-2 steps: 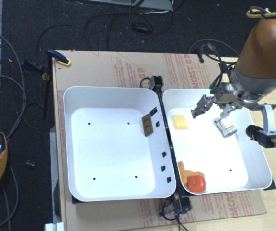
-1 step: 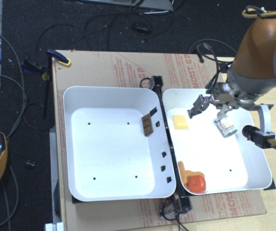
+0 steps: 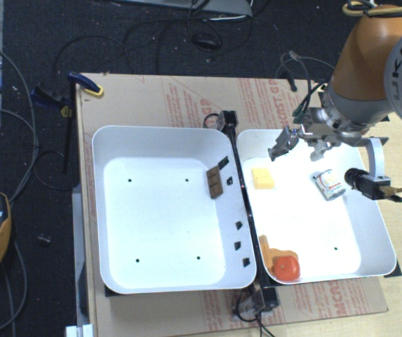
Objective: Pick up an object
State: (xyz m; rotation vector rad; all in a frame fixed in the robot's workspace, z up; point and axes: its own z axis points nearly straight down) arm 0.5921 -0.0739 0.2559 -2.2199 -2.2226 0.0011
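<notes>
1. Nearest the camera lies the front lip of the tabletop (image 3: 327, 302), a cardboard-covered board carrying both bins; it spreads well below and to the left of the jaws (image 3: 304, 144).
2. Largest on it are the two white bins: the left bin (image 3: 109, 188) sits well to the left of the jaws, and the right bin (image 3: 376, 251) lies directly under them.
3. Over the right bin's far edge hangs the arm (image 3: 369, 55), orange band above, ending in the jaws, which hover above the bin floor and touch nothing.
4. From the dark finger tips I judge the jaws to be spread apart, with nothing between them.
5. Candidate objects, by size: the red and orange toy (image 3: 283, 262) far below the jaws at the bin's near-left corner; the yellow block (image 3: 262, 178) just below and left of them; the small white packet (image 3: 328, 184) just below and right; the brown bar (image 3: 215, 182) off to the left, in the other bin.
6. As I judge it, the step in hand is the approach. The next move calls for centring over the yellow block or the packet, then descending.
</notes>
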